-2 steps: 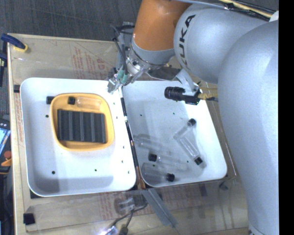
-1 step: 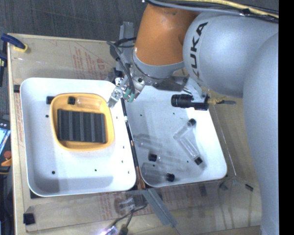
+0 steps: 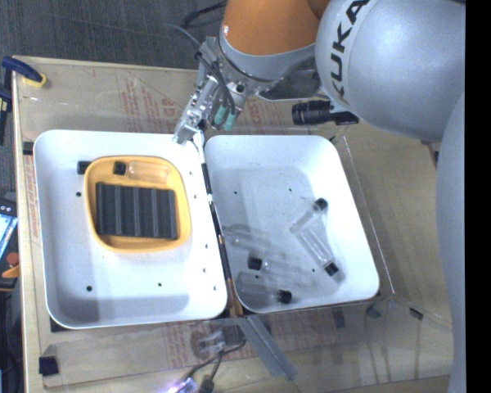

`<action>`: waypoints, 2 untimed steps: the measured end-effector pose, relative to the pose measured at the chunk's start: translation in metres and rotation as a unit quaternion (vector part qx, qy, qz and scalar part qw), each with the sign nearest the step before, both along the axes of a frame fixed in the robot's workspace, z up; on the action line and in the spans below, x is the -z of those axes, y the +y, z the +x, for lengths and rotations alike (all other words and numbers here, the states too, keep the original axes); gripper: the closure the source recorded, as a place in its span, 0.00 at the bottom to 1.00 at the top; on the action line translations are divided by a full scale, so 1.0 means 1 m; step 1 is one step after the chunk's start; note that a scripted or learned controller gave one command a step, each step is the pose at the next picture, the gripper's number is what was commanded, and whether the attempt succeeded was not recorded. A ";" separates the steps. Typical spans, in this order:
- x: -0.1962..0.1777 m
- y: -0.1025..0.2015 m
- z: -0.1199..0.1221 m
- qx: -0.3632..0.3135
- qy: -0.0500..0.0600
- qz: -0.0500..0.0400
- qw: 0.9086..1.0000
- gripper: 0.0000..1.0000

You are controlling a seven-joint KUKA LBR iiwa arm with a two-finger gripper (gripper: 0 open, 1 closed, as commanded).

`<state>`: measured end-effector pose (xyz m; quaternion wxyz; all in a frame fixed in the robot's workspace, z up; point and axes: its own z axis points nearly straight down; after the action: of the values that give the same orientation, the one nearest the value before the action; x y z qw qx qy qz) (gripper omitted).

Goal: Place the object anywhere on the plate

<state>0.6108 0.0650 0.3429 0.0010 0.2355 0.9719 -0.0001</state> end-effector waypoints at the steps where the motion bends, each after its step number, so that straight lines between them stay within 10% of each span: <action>1: 0.125 0.043 -0.048 -0.108 0.003 0.000 0.994 1.00; 2: 0.051 0.054 -0.005 -0.224 -0.001 0.000 0.975 1.00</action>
<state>0.6061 0.1186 0.2918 0.0020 0.0117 0.9999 0.0001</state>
